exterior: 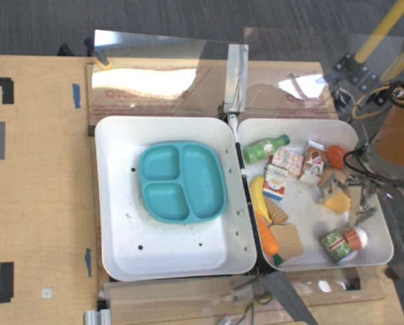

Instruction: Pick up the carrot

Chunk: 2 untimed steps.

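The carrot (265, 235) is orange with a green tip and lies along the left wall of the right bin (377, 252), near its front corner. It is wedged between the wall and a slice of toast (288, 241). My gripper (359, 198) hangs over the right side of the same bin, near a yellow cheese wedge (338, 202) and well to the right of the carrot. Nothing shows in its grasp. The arm's orange band (398, 135) is at the right edge of the view.
The right bin also holds a green bottle (264, 147), a banana (258, 193), small cartons (286, 162), a cracker (277, 212), an orange ball (335, 156) and a green can (340, 243). A teal divided plate (183, 181) lies in the left bin (120, 249).
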{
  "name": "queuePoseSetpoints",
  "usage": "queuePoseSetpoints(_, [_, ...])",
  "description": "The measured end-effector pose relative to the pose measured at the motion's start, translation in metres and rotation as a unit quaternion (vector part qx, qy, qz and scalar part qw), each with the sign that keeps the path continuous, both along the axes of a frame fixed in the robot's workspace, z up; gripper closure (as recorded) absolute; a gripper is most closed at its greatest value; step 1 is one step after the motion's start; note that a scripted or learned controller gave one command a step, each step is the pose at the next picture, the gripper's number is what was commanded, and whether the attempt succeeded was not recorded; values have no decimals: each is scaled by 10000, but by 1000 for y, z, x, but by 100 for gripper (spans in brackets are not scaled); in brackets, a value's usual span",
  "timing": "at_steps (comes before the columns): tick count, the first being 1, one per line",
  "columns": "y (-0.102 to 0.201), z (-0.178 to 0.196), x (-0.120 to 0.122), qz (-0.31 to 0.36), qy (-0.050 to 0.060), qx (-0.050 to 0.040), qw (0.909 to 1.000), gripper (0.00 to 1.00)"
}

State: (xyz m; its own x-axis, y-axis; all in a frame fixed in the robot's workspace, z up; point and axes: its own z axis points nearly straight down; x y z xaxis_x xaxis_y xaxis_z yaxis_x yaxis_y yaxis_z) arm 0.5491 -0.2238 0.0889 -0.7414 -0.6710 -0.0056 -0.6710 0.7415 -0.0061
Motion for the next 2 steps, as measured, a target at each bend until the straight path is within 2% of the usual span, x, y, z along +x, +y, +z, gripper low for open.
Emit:
queuePoseSetpoints(1, [62,1,-31,281,-14,3,9996,0])
queuePoseSetpoints(2, [37,0,20,1197,-14,-1,9928,0])
